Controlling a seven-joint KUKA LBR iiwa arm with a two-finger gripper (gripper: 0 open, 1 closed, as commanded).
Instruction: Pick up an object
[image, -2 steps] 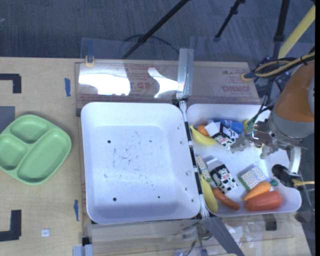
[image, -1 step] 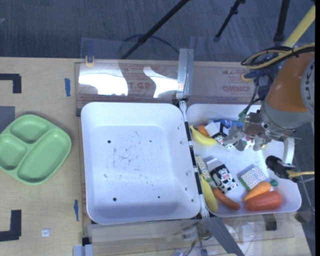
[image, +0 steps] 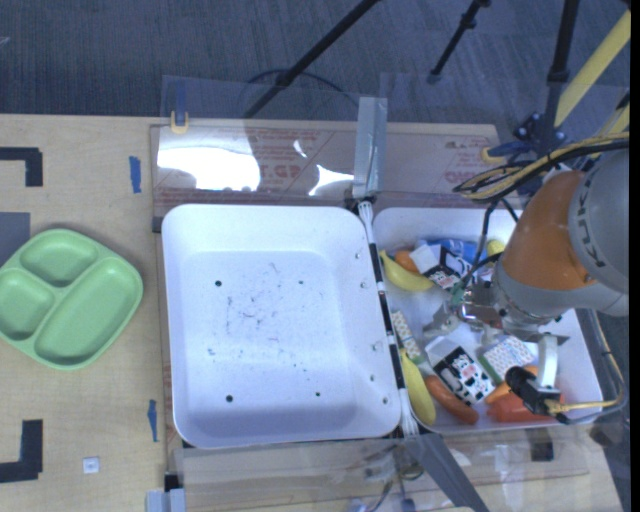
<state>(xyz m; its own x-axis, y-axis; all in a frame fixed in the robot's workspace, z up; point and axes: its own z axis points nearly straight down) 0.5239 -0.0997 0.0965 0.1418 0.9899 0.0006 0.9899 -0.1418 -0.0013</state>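
The objects to pick lie heaped in the right bin (image: 590, 375): a yellow banana (image: 404, 272) near the divider, a second banana (image: 417, 385) lower down, a black-and-white cow-patterned box (image: 463, 372), and an orange carrot-like piece (image: 452, 400). The claw (image: 462, 310) hangs low over this pile; whether it is wide or narrow cannot be told. The left bin (image: 270, 320) sits beside it, and a green divided plate (image: 66, 297) rests on the surface (image: 80, 160).

Robotics lab: wooden bench (image: 80, 150) with tape marks, two white bins (image: 270, 240), tripod legs (image: 330, 45), loose cabling (image: 520, 165).
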